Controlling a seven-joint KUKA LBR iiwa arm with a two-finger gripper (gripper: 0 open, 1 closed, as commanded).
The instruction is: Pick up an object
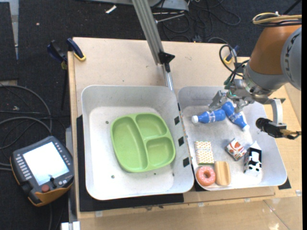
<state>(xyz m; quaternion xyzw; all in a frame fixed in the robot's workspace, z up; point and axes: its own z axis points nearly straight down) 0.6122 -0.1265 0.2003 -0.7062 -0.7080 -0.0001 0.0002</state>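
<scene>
1. Hovering right over the blue bottles, the gripper [229,99] sits at the back of the right bin [276,176]. There are two blue bottles with white caps: one [209,116] lies just below-left of the fingers, the other [236,116] just below-right, and the two seem to touch or cross right under the hand.
2. Honestly can't tell if the hand is spread or closed. It's a tangle of grey metal seen from above, so no call from me on that.
3. Nothing looks lifted yet. Both bottles look like they're lying flat on the bin floor, so I'd say the pick is at the reach-in stage at best; the grab and the lift are both left to do.
4. Further toward the front from the hand: a small red and white carton [235,149], a black and white cow toy [253,161], a checkered wafer [204,152], a pink donut [206,176] and a bread roll [222,172] beside it.
5. Way off to the hand's far side, the left bin [96,176] holds a green divided plate [142,142].
</scene>
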